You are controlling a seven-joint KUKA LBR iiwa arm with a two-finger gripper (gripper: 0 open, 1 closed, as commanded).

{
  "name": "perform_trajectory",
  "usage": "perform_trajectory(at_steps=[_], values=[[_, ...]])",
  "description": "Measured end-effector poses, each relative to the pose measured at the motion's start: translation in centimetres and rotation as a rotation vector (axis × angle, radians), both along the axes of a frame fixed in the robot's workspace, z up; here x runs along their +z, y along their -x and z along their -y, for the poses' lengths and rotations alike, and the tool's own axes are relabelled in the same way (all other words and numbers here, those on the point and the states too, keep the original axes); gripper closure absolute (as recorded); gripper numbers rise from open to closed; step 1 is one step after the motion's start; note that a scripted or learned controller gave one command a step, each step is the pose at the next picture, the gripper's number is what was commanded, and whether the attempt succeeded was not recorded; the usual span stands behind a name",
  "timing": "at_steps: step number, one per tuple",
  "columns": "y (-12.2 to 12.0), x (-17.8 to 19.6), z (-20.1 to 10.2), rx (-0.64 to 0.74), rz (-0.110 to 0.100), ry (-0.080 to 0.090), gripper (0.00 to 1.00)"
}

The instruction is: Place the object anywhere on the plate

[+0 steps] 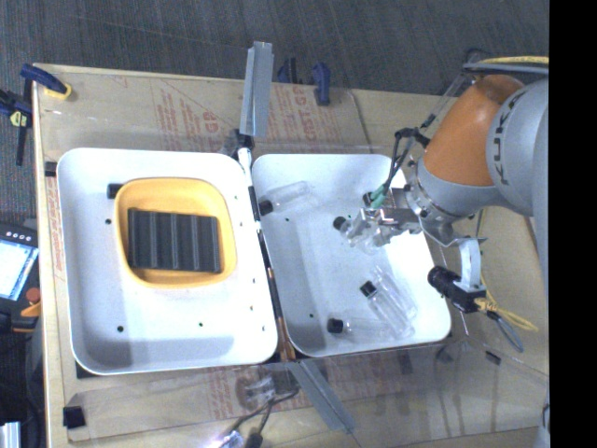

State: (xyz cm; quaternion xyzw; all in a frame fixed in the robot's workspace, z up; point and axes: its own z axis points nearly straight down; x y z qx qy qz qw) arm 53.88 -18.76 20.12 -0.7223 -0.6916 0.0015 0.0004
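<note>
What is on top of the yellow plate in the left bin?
A dark ribbed rectangular block sits on the yellow plate, covering its middle. The plate's rim shows all around it; the surface beneath the block is hidden.

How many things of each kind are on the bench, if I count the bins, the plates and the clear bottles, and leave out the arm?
White bins: 2
Yellow plate, in the left bin, with a dark ridged insert: 1
Clear bottles, all in the right bin, faint against the white: 3
Total: 6
</note>
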Motion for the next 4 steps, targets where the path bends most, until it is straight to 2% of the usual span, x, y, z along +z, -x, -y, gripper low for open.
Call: perform_trajectory(at_steps=[1,2,3,4], values=[[-4.6,0.4,-7.2,0.203,0.002,-0.002,1.0],[-5.0,-0.8,-12.3,0.283,0.0,0.0,1.0],[-6.6,2.0,-19.4,0.379,0.0,-0.002,1.0],[-6.6,2.0,-19.4,0.379,0.0,-0.002,0.0]])
